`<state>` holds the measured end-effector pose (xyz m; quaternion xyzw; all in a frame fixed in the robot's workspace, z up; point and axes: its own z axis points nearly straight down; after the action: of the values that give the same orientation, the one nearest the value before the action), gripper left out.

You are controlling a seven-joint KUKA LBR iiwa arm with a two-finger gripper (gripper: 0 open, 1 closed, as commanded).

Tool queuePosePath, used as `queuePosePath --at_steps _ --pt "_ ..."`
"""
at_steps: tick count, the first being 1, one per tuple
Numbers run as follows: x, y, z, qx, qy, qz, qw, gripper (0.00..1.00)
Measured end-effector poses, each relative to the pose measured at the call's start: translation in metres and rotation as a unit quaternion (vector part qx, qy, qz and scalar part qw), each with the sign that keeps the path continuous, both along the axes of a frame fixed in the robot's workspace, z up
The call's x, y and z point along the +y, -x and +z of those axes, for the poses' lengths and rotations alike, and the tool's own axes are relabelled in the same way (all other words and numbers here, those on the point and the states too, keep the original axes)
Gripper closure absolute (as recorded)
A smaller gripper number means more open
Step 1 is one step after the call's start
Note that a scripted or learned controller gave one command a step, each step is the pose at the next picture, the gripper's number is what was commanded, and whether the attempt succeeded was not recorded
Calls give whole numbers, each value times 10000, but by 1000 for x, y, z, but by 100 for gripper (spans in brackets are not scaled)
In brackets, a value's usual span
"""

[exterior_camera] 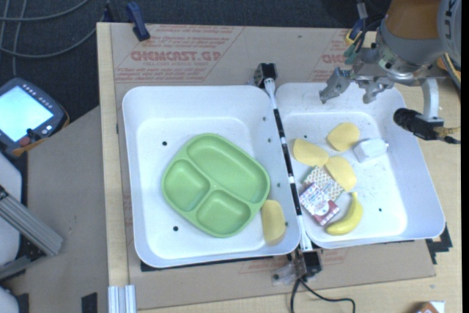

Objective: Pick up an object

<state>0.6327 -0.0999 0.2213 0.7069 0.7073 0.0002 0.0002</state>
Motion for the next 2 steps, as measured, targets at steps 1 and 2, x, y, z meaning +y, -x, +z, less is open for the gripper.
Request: queuePosePath --at_steps 1,2 --pt "-49 30 -51 11 3 -7 10000 0" --pt "-46 26 -134 17 -5 -5 10000 0"
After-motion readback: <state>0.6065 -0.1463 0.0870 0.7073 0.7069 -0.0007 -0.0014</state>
